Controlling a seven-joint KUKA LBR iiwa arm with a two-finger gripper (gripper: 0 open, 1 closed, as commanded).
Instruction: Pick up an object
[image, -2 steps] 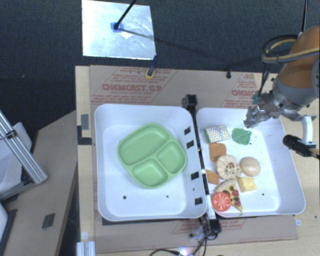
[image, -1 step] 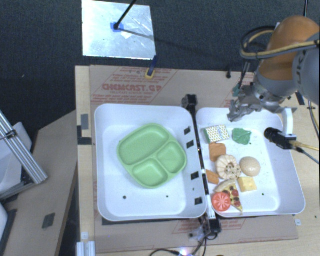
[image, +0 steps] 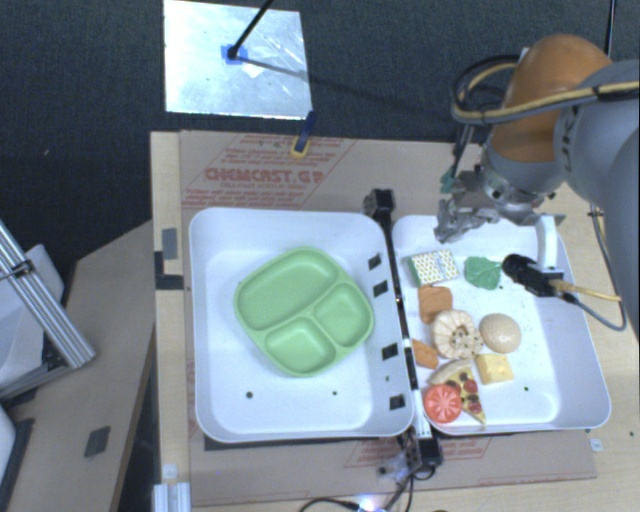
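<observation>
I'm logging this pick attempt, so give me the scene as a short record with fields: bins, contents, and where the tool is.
left bin: holds a green divided plate
right bin: holds small toy foods
foods: checkered block, green leaf piece, tomato, cheese cube, pale round piece
tool: over the right bin's far end, near the checkered block
held item: none seen

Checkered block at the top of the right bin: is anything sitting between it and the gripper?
Nothing visible does. The gripper hangs just above and right of the checkered block, with bare bin floor between them. The green piece lies to the block's right and the orange piece below it, both off that line.
</observation>
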